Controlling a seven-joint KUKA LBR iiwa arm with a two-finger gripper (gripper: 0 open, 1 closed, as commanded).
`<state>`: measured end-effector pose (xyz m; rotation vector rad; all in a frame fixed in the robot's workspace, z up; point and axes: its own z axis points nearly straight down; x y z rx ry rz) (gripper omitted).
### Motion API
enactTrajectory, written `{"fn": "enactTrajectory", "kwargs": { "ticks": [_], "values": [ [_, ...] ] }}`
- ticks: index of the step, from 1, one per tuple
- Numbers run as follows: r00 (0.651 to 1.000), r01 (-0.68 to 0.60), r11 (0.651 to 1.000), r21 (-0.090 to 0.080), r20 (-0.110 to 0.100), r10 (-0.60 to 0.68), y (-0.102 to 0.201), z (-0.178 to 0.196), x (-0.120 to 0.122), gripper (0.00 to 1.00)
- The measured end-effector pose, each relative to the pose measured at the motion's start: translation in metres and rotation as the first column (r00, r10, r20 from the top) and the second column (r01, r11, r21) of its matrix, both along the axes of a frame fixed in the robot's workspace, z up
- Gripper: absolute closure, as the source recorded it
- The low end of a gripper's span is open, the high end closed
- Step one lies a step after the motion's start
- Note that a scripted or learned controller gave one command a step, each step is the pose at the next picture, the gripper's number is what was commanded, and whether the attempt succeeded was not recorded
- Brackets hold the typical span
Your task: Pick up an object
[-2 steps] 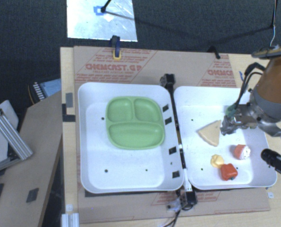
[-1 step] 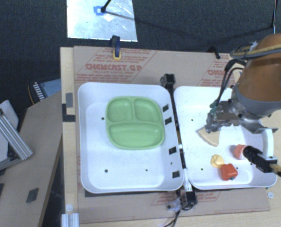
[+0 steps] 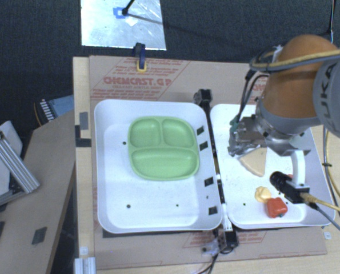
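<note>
- Dark carpet lies around your tabletop [image 3: 158,73], a brown board printed with red lettering, which carries two shallow white bins side by side.
- Your right bin [image 3: 238,210] holds the loose pieces: a pale tan wedge [image 3: 254,163] near its middle, a small yellow piece [image 3: 262,194] nearer the front, and a red block [image 3: 276,208] just beside the yellow one, towards the front right corner.
- You can see the gripper [image 3: 242,142] low over the right bin's left half, its metal end just beside the tan wedge; whether the two touch cannot be told.
- You cannot tell from this view whether the gripper is released or clenched, and nothing can be seen caught in it.
- Your arm [image 3: 298,84] comes in from the right, its orange band bulging above the wrist and covering the bin's rear right part, with cables looping beside it.
- A black fitting [image 3: 287,186] with a yellow cable sits over the bin's right side, close to the red block.
- Your left bin [image 3: 112,170] holds a green divided plate [image 3: 163,148] lying flat, with three compartments.
- Beyond the bins, at the rear, you have a shiny metal sheet [image 3: 123,16] on the carpet and a yellow clip [image 3: 141,63] at the board's edge.
</note>
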<state>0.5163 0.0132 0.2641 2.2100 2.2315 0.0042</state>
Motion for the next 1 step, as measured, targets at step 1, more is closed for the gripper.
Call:
{"fn": "enactTrajectory", "kwargs": {
  "ticks": [1],
  "values": [
    [1.0,-0.001,1.0,0.0,0.0,0.001,0.0567,-0.0022,0.0082,1.0]
  ]
}}
